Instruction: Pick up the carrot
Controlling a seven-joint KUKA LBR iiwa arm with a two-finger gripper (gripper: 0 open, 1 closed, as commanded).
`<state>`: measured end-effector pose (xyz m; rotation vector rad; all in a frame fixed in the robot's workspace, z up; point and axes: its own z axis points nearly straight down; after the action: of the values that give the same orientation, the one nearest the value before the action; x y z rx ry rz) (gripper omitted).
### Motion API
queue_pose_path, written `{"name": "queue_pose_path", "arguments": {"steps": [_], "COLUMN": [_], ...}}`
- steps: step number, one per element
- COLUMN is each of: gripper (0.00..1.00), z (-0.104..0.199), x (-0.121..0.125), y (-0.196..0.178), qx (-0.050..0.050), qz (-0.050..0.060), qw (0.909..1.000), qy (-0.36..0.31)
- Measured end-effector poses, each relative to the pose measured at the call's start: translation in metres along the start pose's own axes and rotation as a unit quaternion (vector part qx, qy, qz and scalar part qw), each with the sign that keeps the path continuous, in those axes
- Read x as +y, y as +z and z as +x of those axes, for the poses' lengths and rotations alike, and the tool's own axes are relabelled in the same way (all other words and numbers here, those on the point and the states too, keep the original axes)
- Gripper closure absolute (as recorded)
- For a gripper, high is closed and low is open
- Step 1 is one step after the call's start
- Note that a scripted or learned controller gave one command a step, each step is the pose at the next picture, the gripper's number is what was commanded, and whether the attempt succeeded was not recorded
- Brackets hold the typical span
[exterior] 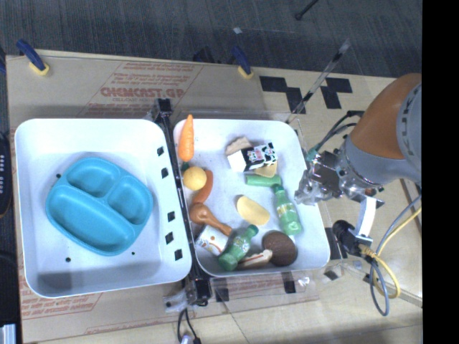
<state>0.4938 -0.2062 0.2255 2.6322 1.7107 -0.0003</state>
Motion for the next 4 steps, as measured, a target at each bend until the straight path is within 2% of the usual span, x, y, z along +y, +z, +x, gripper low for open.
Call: {"name": "queue_pose_path", "arguments": {"steps": [1, 2, 3, 4], "gripper": [1.00, 1.00, 1.00, 0.00], "z": [0.062, 0.034, 0.006, 0.007], "x": [-0.047, -0.033, -0.012, -0.013], "y": [0.036, 0.131, -0.032, -0.029], "qx": [0.001, 0.004, 0.000, 0.000], "qz": [0.008, 0.005, 0.000, 0.004], "qw": [0.9855, 0.9995, 0.9989, 0.9988], "qy": [0.170, 0.031, -0.048, -0.048]}}
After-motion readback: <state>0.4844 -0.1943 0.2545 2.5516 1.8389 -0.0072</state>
